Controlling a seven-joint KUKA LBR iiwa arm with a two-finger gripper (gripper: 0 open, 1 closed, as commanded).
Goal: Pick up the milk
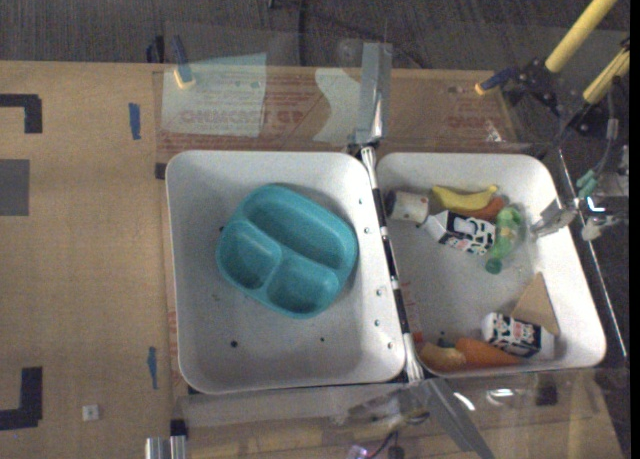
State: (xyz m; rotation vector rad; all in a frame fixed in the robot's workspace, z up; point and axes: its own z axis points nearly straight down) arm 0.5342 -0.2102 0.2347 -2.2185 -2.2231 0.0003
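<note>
The milk, a small white carton with black cow-pattern blotches, lies on its side in the upper middle of the right bin. I see a second container with the same black-and-white print near that bin's lower right corner, so I read both as candidates and cannot tell which one the program will go for. Neither is lifted; both rest on the bin floor, so by my reading the pick has not started.

Around the upper carton things are crowded: a banana just above it, a pale cylindrical cup or roll at its left end, a green bottle-like item touching or nearly touching its right end, with something orange beside it. Lower down sit a tan wedge, a carrot and another orange-yellow piece by the bottom edge.

The end effector hovers at the right bin's right rim, apart from both cartons; the picture is too small and cluttered there for me to tell how its grip stands. Everything is left to do: approach, close, lift.

The left bin carries a teal divided plate. Both bins sit on a tan table with blue tape marks and black corner markers; dark carpet with a cable runs behind, and yellow bars cross the upper right.
</note>
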